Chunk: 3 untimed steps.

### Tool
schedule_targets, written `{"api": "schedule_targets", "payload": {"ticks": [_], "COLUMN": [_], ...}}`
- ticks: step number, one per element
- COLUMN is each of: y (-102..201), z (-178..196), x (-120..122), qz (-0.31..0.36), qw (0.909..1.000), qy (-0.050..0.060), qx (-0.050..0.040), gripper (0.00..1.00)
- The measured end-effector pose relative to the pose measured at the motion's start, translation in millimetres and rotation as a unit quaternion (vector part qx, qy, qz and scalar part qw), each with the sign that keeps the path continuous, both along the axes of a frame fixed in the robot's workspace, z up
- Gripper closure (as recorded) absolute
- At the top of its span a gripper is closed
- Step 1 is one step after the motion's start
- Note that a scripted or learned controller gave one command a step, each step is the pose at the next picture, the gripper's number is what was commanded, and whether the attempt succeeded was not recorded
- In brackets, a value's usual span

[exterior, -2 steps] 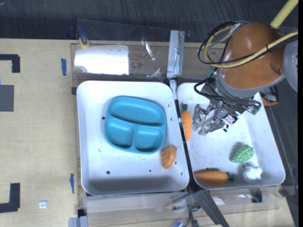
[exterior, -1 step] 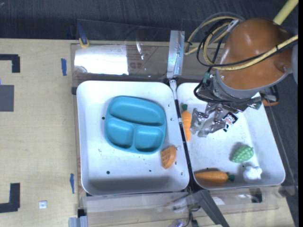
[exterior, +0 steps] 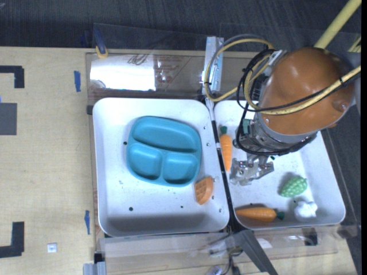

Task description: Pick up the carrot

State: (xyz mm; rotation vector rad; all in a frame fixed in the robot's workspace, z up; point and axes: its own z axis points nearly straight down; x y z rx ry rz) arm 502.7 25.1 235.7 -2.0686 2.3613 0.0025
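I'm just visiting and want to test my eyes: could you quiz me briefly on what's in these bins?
1. True or false: the blue tray lies in the left bin.
2. How many carrots are in the right bin?
3. The end effector hovers nearest: A) upright carrot, B) green ball, C) blue tray?

Key: 1 true; 2 two, counting the lying carrot; 3 A.

one fixed camera looks down from above the desk [exterior: 40,153] at a slant, fairly near, taking in both white bins, left bin [exterior: 109,205] and right bin [exterior: 330,182]; the arm [exterior: 304,90] enters from the right.
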Motion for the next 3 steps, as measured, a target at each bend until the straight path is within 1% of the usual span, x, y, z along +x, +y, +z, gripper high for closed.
{"api": "schedule_targets", "payload": {"ticks": [1,2,3], "y": [17,-49,-49], "z": [-11,-52,2], "x": [80,47,98], "qz": [0.169,0.441,0.579], "qw": [0.9857,0.8973,0.8154], "qy": [-0.003,0.001,-0.002], "qx": [0.0011,0.0009,0.0000], "gripper": [1.00,1.00,1.00]}}
